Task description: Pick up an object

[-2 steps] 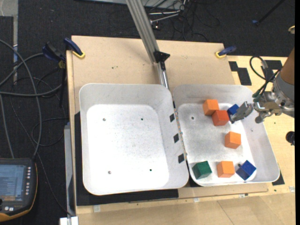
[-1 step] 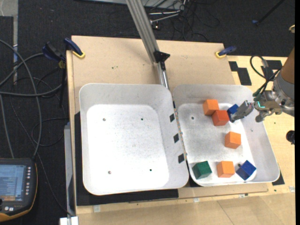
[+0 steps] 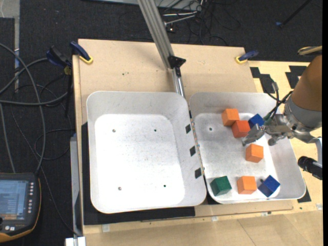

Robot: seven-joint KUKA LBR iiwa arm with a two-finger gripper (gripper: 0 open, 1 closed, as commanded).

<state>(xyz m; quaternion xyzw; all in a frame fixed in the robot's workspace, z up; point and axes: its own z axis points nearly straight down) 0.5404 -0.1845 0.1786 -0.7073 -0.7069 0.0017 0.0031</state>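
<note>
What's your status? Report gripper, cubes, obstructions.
Gripper low in right white bin. Nothing seen gripped. Orange cube just below it, red-orange cube and blue cube crowd alongside.

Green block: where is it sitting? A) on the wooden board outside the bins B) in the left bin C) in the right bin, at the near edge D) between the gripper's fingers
C: the green block lies in the right bin, at its near edge, in a row with an orange block and a blue block.
</note>
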